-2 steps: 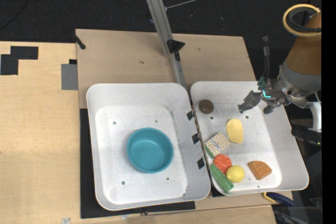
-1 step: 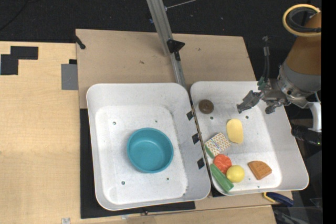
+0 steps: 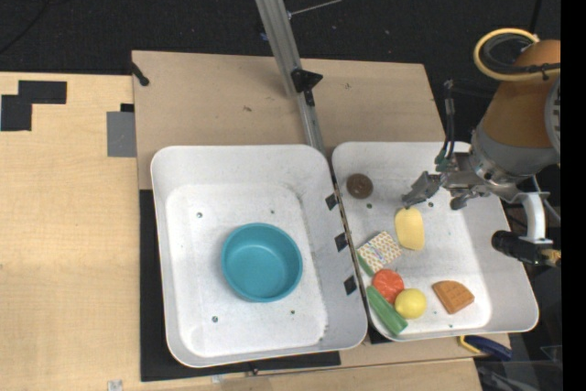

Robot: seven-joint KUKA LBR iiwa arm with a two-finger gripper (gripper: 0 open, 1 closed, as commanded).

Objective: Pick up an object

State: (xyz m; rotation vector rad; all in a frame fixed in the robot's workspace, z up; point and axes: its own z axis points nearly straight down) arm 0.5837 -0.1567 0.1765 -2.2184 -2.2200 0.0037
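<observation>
My gripper (image 3: 439, 195) hangs over the back of the right bin (image 3: 513, 311), its two fingers spread open with nothing between them. Just in front of it and slightly left lies a pale yellow fruit-shaped piece (image 3: 410, 229), apart from the fingertips. A small brown round piece (image 3: 359, 186) sits at the bin's back left. Toward the front lie a checkered waffle-like square (image 3: 379, 249), a red tomato (image 3: 388, 282), a yellow lemon (image 3: 411, 303), a green cucumber (image 3: 386, 313) and a brown bread slice (image 3: 452, 295). A teal bowl (image 3: 263, 262) sits in the left bin (image 3: 183, 188).
An aluminium bar (image 3: 279, 23) slants down from the top to the divide between the bins. The grey arm with its orange band (image 3: 522, 110) enters from the right. Black clips (image 3: 341, 241) line the shared bin edge.
</observation>
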